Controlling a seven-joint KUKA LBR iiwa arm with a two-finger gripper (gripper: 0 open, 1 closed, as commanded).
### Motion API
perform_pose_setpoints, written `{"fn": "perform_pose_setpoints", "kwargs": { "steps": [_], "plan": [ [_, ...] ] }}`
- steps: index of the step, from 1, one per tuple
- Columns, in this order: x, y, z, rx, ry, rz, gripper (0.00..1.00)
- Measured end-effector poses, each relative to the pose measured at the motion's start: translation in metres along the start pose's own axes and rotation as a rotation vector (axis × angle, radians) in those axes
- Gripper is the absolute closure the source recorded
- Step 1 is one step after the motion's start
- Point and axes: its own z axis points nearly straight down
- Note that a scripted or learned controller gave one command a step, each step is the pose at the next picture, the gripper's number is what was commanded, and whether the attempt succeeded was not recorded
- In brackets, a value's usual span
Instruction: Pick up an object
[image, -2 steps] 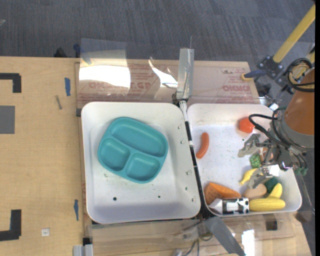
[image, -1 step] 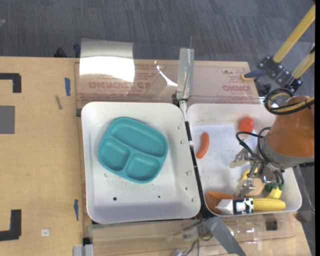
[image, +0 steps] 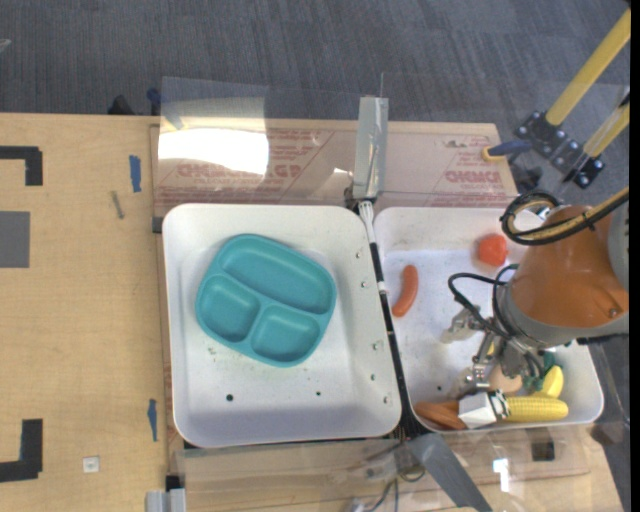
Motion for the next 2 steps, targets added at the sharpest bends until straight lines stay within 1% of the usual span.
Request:
{"fn": "perform_pose_setpoints", "kwargs": {
  "steps": [1, 2],
  "plan": [
    [-0.064, 0.017, 0.005, -0.003, 0.021, -0.053, 0.00],
    [-0.126, 0.015, 0.009, -0.003, 0.025, 0.011, 0.00]
  ]
}}
